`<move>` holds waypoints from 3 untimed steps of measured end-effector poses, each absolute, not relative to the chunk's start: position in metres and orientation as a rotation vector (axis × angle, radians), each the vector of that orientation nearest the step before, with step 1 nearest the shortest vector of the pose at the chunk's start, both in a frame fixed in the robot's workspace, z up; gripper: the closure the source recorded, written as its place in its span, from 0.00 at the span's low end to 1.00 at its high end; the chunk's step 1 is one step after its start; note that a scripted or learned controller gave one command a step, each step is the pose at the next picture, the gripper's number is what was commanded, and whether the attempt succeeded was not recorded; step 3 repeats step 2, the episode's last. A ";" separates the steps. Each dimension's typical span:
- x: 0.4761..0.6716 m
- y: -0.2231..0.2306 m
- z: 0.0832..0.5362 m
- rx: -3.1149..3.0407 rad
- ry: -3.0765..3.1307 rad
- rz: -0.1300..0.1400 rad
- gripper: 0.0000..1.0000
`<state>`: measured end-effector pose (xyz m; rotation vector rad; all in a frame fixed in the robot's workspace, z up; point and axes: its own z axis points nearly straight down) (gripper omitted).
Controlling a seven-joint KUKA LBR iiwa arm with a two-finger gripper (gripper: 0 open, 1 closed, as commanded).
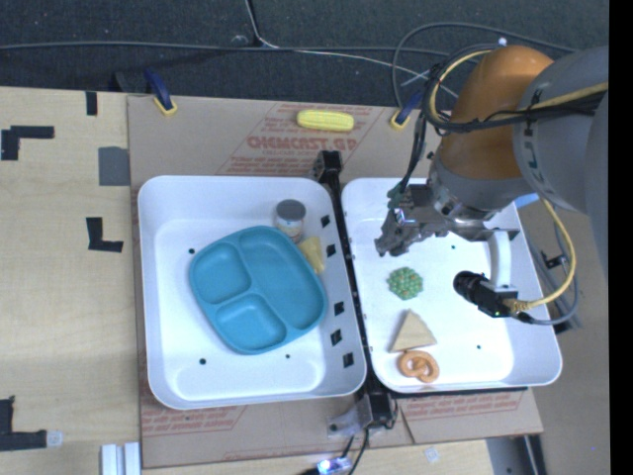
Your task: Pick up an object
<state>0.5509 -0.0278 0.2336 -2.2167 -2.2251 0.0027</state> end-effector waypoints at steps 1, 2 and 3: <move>0.569 0.014 0.223 -2.217 -2.225 0.003 1.00; 0.595 0.065 0.228 -2.213 -2.228 -0.002 1.00; 0.595 0.065 0.228 -2.213 -2.228 -0.002 1.00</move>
